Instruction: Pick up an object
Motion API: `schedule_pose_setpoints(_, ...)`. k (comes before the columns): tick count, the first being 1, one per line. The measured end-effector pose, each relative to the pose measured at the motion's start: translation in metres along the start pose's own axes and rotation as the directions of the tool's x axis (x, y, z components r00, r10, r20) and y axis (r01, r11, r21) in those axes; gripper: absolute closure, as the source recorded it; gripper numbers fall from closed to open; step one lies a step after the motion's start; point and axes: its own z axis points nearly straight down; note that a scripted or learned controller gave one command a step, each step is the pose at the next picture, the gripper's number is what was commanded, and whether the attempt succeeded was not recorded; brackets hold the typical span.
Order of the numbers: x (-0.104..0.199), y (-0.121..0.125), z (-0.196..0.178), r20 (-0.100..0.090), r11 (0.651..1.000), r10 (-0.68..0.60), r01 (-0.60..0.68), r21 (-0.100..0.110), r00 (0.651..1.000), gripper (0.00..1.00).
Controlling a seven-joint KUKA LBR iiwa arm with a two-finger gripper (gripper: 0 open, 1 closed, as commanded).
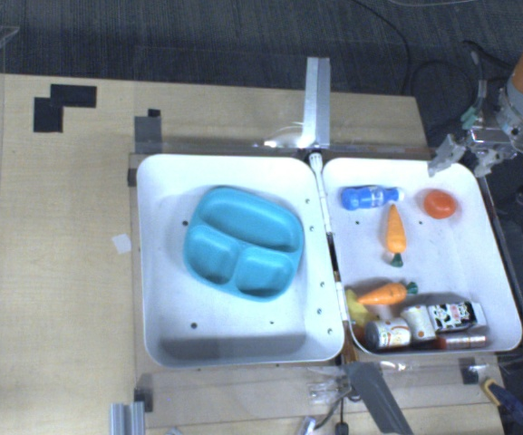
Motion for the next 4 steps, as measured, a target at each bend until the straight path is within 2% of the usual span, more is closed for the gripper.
schedule_pose_setpoints(1,0.074,0.016,0.095,0.006,0.996,-0.081,0.081,-0.023,0.997,0.0)
schedule_pose_setpoints(2,0.083,-0.015,0.107,-0.01,0.98,0.194,-0.194,-0.039,0.981,0.0)
schedule_pose_setpoints(3,0.061,0.022,0.109,-0.005,0.994,-0.11,0.11,-0.03,0.994,0.0)
schedule_pose_setpoints(4,0.054,0.023,0.1,0.019,0.993,-0.114,0.114,-0.034,0.993,1.0)
